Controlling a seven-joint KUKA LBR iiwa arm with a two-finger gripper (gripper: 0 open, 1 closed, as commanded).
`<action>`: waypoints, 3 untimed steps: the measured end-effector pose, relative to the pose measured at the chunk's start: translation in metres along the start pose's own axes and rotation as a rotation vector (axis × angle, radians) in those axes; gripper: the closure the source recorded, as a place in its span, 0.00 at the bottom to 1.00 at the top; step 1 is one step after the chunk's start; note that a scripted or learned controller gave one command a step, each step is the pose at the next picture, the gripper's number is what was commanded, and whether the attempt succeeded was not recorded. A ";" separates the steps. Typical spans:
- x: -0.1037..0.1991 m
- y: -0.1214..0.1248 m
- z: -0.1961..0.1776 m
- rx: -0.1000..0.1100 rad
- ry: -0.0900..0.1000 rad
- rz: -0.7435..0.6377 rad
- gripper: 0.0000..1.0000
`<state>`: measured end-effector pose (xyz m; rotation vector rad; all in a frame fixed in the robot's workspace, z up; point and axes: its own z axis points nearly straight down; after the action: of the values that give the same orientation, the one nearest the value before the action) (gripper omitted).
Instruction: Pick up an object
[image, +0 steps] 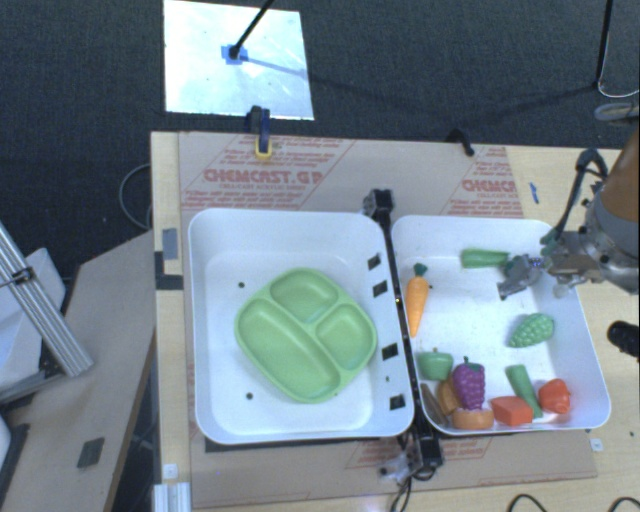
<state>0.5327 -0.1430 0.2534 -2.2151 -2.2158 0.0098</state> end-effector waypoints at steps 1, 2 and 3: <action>0.000 0.002 -0.006 -0.012 -0.002 -0.003 0.00; 0.000 -0.003 0.038 -0.010 -0.001 -0.001 0.00; 0.002 0.001 0.081 -0.008 0.000 -0.001 0.00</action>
<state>0.5334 -0.1407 0.1728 -2.2187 -2.2208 0.0012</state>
